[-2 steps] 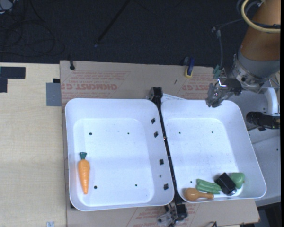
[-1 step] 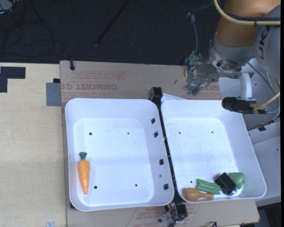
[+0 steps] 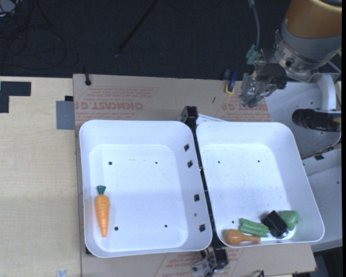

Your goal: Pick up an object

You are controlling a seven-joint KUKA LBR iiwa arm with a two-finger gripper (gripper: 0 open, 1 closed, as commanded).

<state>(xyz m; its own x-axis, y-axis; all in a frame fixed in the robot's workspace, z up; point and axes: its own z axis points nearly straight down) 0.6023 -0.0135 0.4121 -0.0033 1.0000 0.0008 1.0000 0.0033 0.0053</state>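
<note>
The things I could pick up lie low in the two bins. A carrot (image 3: pixel 102 212) rests alone by the near-left wall of the left bin (image 3: pixel 132 133). The others huddle in the near-right corner of the right bin (image 3: pixel 248 133): a green pod (image 3: pixel 252 227), a black block (image 3: pixel 274 224) lying partly over a green piece (image 3: pixel 289 217), and an orange gourd-like thing (image 3: pixel 240 237). That cluster presses against the wall, which I judge makes a clean grab awkward; the carrot has more room round it. My claw (image 3: pixel 251 94) hangs above the cardboard behind the right bin, well apart from all of them, with nothing in it. It is small and dark against the clutter, so I cannot tell whether it is spread or pressed together. My arm is cut off at the top edge.
</note>
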